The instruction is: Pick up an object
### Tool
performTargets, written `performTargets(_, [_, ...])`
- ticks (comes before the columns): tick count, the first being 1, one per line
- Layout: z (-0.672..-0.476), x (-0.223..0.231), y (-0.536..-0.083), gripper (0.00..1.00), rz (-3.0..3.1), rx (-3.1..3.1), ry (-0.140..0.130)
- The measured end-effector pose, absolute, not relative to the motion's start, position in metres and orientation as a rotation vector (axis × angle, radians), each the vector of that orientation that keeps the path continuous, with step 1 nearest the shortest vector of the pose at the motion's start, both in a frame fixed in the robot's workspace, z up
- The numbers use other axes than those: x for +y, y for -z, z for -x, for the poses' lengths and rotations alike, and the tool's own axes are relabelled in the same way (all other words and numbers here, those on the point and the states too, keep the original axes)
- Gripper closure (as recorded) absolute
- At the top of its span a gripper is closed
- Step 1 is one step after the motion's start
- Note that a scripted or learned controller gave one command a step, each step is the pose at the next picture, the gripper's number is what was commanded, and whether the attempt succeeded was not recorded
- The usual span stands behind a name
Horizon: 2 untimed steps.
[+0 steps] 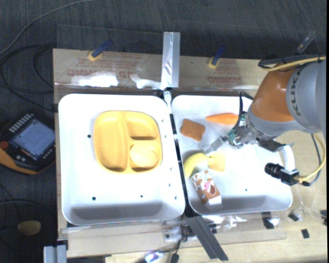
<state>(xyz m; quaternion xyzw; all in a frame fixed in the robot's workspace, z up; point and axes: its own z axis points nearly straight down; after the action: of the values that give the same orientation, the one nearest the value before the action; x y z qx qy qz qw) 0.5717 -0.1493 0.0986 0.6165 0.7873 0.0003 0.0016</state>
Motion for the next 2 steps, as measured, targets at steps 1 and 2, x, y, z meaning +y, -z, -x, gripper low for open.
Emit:
performTargets(1, [-0.616, -0.104, -0.09, 0.0, -1.478, 2.758, -0.004])
performTargets(2, [-0.664, -0.12, -0.093, 0.0, -1.66, 2.709, 0.015])
